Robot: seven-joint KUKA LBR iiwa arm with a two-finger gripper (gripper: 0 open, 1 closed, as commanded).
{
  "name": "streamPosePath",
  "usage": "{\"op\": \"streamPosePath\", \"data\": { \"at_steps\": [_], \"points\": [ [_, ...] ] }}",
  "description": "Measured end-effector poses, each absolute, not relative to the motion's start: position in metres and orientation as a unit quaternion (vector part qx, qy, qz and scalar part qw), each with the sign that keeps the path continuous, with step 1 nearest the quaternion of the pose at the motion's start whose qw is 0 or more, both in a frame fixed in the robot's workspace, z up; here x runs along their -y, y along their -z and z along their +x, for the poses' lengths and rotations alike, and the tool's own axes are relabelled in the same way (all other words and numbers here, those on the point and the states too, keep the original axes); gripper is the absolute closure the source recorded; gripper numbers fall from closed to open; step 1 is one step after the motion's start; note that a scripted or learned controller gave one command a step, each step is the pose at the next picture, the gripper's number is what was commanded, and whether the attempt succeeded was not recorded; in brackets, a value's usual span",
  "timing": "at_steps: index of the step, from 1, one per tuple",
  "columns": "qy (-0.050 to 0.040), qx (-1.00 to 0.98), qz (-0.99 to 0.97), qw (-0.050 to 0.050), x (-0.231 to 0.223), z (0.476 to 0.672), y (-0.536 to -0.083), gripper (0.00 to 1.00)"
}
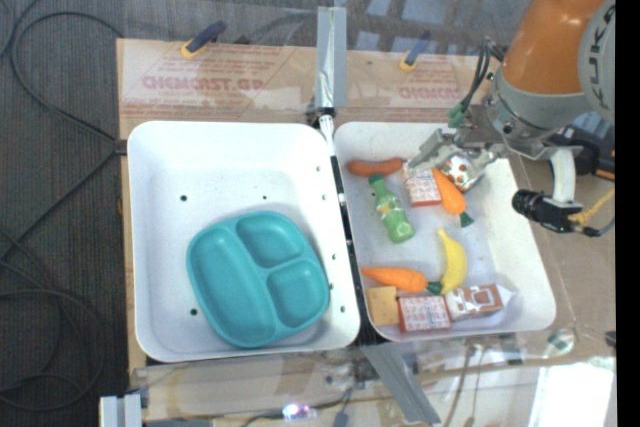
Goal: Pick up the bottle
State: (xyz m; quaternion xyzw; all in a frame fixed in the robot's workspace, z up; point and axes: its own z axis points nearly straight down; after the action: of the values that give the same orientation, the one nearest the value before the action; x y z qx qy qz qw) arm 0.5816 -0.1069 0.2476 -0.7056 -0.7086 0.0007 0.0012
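The green bottle (392, 210) lies on its side in the left part of the right bin (530, 265), with its cap toward the back. My gripper (450, 163) hangs over the back of that bin, to the right of the bottle and behind it, and clear of it. It stands open, with its fingers spread. A small white and red item (459, 171) shows in the gap between them, and I cannot tell whether it is touched.
Around the bottle lie a sausage (375, 167), a red-and-white carton (422, 187), two carrots (450, 191) (395, 278), a banana (453, 260), a cracker (380, 302) and two more cartons (424, 313) (475, 300). The left bin (160, 165) holds a teal divided plate (258, 277).
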Motion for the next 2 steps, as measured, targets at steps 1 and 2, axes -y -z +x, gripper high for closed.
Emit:
{"op": "streamPosePath", "data": {
  "at_steps": [1, 2],
  "points": [
    [-0.0004, 0.734, -0.679, 0.002, 0.085, 0.53, -0.183, 0.0],
    [-0.0011, 0.746, -0.666, 0.001, 0.107, 0.566, -0.125, 0.0]
  ]
}}
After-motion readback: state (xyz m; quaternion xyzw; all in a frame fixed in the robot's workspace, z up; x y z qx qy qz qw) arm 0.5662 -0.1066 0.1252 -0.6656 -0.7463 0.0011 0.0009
